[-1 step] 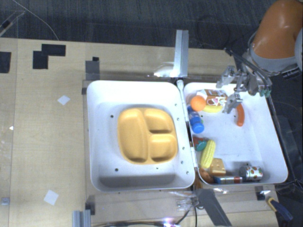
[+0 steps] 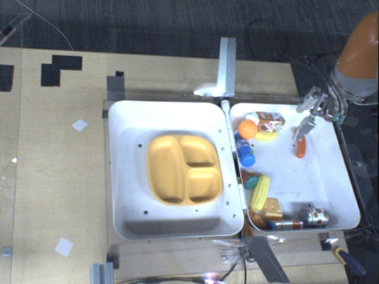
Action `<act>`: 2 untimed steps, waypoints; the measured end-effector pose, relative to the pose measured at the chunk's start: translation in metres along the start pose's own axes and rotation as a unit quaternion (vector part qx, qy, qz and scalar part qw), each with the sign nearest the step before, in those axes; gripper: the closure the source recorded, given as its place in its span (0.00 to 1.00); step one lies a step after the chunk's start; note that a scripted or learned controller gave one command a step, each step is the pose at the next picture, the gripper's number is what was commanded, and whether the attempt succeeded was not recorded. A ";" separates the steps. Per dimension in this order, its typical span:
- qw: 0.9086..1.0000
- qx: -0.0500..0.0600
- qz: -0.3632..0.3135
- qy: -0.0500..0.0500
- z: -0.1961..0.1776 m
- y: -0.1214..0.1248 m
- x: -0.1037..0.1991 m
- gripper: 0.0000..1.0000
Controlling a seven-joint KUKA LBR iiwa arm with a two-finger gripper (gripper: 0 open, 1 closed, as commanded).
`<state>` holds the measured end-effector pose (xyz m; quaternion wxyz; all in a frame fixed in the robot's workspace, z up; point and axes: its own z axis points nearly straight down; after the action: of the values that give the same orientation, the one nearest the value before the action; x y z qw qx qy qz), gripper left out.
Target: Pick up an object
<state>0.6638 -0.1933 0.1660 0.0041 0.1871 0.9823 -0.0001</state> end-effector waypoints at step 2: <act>0.997 -0.001 0.080 -0.005 0.064 0.032 0.015 1.00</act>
<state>0.6619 -0.1583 0.1021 0.0089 0.2654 0.9641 0.0002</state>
